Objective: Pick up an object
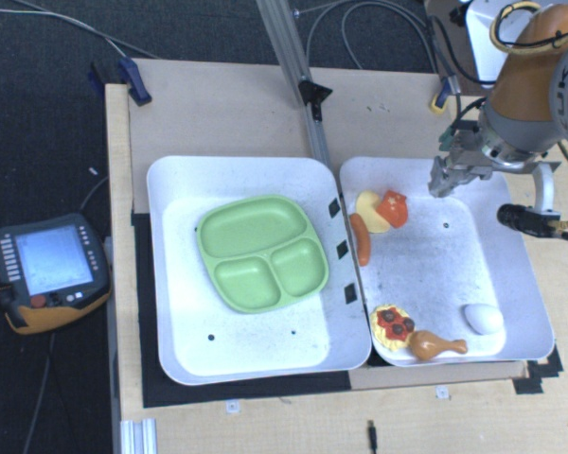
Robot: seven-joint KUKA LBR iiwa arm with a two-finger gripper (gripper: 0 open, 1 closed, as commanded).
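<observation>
Toys such as the red-and-yellow piece lie unpicked in our right bin; we cannot tell our gripper's jaw state.

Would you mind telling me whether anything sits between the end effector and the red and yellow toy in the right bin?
Nothing visible does: bare bin floor separates the end effector from the red and yellow toy.
</observation>
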